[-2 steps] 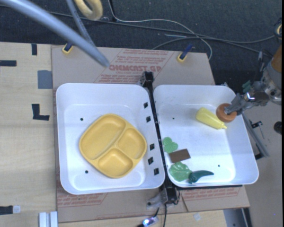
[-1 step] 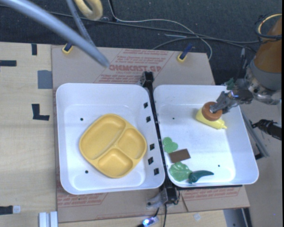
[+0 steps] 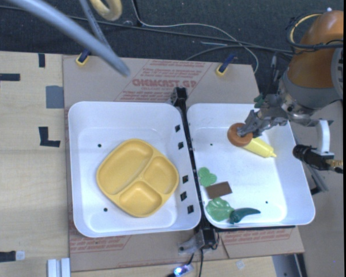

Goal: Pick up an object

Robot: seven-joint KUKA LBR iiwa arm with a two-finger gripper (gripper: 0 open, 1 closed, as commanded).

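Observation:
My gripper [image 3: 249, 128] hangs over the back of the right bin [image 3: 297, 178], right at the upper edge of an orange round piece [image 3: 238, 137]. Whether it touches the piece is unclear. A yellow elongated piece [image 3: 261, 149] lies just right of the orange one. Nearer the front left of the same bin lie a small green round piece [image 3: 206, 176], a brown rectangle [image 3: 218, 190], a light green leaf shape [image 3: 218, 210] and a dark teal piece [image 3: 244, 213].
The left bin [image 3: 83, 154] holds a yellow divided plate [image 3: 138, 178]. A black divider [image 3: 187, 154] runs between the bins. The arm's grey body and orange band [image 3: 320, 51] rise at the right. Cables cross the dark back area.

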